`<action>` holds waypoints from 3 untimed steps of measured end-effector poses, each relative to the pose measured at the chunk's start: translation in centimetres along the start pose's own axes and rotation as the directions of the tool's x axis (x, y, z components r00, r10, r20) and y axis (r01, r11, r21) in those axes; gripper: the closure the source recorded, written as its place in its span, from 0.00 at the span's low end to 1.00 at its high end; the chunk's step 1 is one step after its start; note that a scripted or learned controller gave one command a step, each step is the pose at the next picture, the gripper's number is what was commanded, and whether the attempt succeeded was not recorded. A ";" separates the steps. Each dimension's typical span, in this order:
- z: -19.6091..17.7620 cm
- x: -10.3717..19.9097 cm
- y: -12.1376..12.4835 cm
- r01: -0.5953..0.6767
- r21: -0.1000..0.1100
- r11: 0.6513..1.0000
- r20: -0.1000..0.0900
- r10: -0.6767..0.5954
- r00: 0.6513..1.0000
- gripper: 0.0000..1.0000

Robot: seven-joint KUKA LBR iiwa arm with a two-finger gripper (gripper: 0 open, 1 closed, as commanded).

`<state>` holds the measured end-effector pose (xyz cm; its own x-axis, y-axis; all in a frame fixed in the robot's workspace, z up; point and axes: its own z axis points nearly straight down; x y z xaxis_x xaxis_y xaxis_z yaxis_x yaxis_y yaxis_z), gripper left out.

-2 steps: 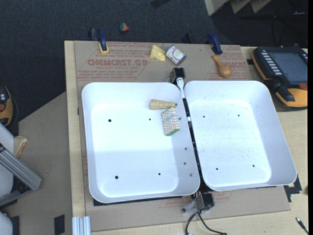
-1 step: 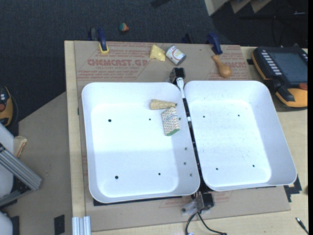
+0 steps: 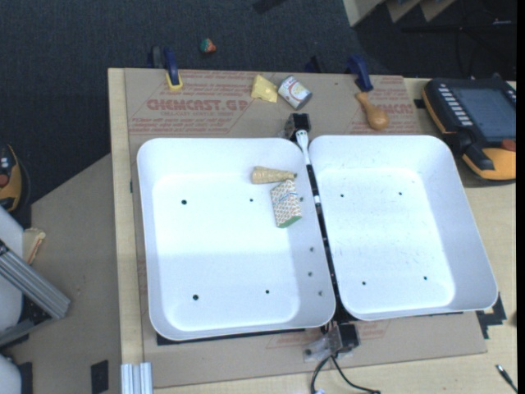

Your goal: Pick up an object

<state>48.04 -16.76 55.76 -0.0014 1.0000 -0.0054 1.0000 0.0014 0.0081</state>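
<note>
bench, brown cardboard sheet (image 3: 205, 105) printed "chemcast", dark carpet beyond; two shallow white bins side by side on the sheet.

item 1: right bin (image 3: 459, 220). lies on the reach-in side of the view. bare white floor with faint specks.

item 2: left bin (image 3: 164, 245). holds both candidates for the pick, close to its right wall, in the far half.

item 3: tan cone-shaped piece (image 3: 272, 175). lies flat, long axis running left to right across the view, narrow end pointing toward the right bin.

item 4: green-and-white patterned packet (image 3: 285, 203). just on the near side of the cone, long axis running roughly far to near, at about a right angle to the cone. top edge appears to touch the cone's narrow end; the view is too coarse to be sure.

judgement: any approach from the right must cross the whole right bin and the seam before descending. the packet's free near end and the cone's wide left end stand apart from each other and look the safer places to close on.

item 5: black brush-like tool (image 3: 300, 130) at the far end of the seam between the bins.

item 6: on the sheet beyond the bins, a yellow wedge (image 3: 264, 89), a small white box (image 3: 294, 92), a wooden-handled piece (image 3: 373, 113), two blue clamps (image 3: 171, 66).
</note>
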 end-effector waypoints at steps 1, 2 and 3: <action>15.9 3.4 3.9 0.003 0.024 1.000 -0.010 -0.003 1.000 1.00; 30.0 8.4 10.2 0.005 0.019 1.000 -0.009 -0.005 1.000 1.00; 21.2 8.8 10.2 0.000 -0.001 1.000 -0.004 0.000 1.000 1.00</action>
<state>58.41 -8.09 34.58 -0.0016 1.0000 -0.0014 1.0000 0.0016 0.0093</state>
